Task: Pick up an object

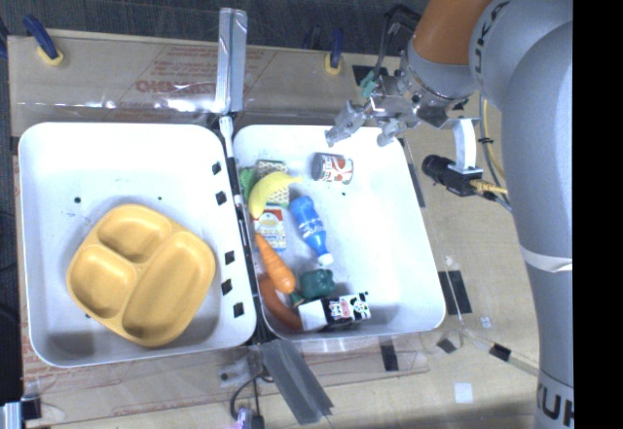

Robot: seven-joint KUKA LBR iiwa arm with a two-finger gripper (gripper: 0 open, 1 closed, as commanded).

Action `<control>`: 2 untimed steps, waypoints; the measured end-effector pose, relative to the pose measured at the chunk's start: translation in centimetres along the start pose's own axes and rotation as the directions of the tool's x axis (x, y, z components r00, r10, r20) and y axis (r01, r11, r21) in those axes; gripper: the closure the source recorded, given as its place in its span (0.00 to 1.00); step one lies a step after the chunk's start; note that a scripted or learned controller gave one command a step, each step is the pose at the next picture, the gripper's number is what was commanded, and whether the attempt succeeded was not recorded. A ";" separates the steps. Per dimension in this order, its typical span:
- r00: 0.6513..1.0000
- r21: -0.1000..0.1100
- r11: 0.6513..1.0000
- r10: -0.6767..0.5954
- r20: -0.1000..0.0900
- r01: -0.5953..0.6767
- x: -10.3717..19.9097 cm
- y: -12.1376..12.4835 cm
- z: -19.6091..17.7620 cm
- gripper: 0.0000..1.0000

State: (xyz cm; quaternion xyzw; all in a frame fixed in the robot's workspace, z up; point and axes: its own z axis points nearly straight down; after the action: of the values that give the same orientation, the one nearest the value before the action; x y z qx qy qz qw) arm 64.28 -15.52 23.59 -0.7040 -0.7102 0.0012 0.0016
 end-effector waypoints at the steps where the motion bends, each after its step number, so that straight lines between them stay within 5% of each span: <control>1: 0.979 -0.001 0.979 0.202 0.000 -0.202 1.9 -2.2 14.2 0.00; 2: 0.979 -0.001 0.979 0.202 0.000 -0.202 1.9 -2.2 14.2 0.00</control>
State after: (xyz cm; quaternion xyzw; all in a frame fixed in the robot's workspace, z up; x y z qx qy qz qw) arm 62.02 -13.68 9.44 -0.7726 -0.6349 0.0010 0.0012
